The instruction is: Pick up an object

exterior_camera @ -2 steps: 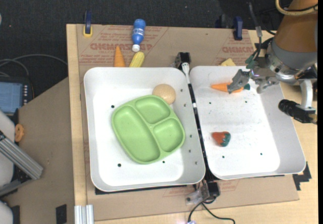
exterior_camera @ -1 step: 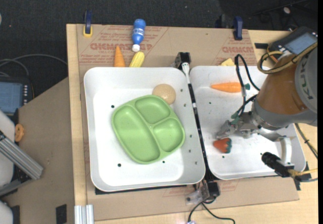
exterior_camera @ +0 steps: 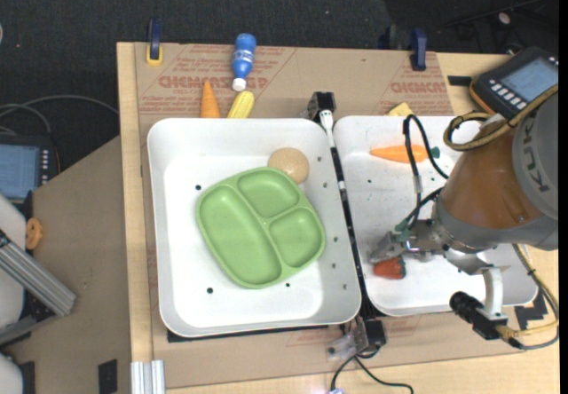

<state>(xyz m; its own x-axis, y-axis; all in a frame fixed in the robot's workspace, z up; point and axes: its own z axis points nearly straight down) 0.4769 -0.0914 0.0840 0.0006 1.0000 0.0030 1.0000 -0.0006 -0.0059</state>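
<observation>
In the right bin (exterior_camera: 461, 299), my gripper (exterior_camera: 388, 251) is low near the left wall. A small red object (exterior_camera: 389, 269) lies right below it on the bin floor, touching or almost touching the gripper's tip. An orange carrot (exterior_camera: 398, 153) lies at the back of the same bin, well away from the gripper. The left bin (exterior_camera: 177, 232) holds a green divided plate (exterior_camera: 260, 225), and a tan round object (exterior_camera: 289, 164) rests at the plate's far edge.
Behind the left bin, on the bench, lie a blue-and-white bottle (exterior_camera: 242, 60), a small orange cone (exterior_camera: 209, 102) and a yellow piece (exterior_camera: 240, 105). A black clamp (exterior_camera: 321, 106) sits between the bins at the back. Cables run over the right bin beside the arm (exterior_camera: 488, 188).
</observation>
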